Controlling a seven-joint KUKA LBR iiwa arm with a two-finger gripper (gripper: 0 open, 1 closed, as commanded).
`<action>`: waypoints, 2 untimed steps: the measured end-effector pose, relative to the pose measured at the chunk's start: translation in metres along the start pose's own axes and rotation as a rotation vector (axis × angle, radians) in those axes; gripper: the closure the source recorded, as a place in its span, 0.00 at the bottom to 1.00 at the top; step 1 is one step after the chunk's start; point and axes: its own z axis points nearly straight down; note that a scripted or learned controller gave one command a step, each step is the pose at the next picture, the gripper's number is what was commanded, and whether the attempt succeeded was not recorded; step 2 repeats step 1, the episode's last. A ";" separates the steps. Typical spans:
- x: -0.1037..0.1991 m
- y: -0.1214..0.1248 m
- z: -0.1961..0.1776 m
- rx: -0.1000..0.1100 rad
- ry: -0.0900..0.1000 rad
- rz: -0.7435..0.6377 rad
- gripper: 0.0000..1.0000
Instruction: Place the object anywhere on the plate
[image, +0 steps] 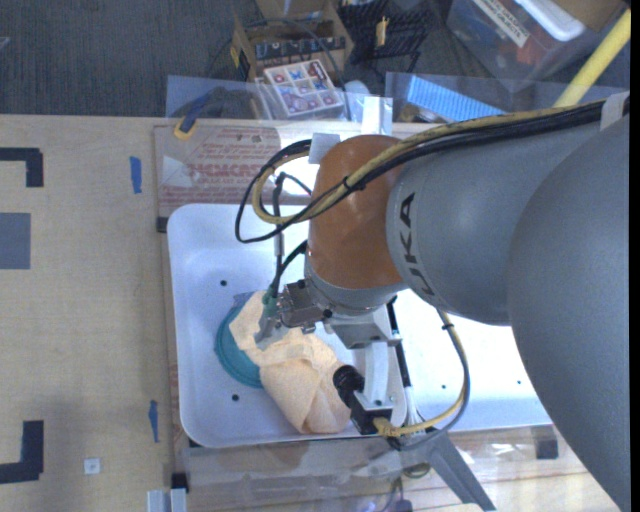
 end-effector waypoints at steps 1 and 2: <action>0.003 -0.014 -0.087 -0.004 -0.001 0.365 0.00; 0.003 -0.014 -0.087 -0.004 -0.001 0.365 0.00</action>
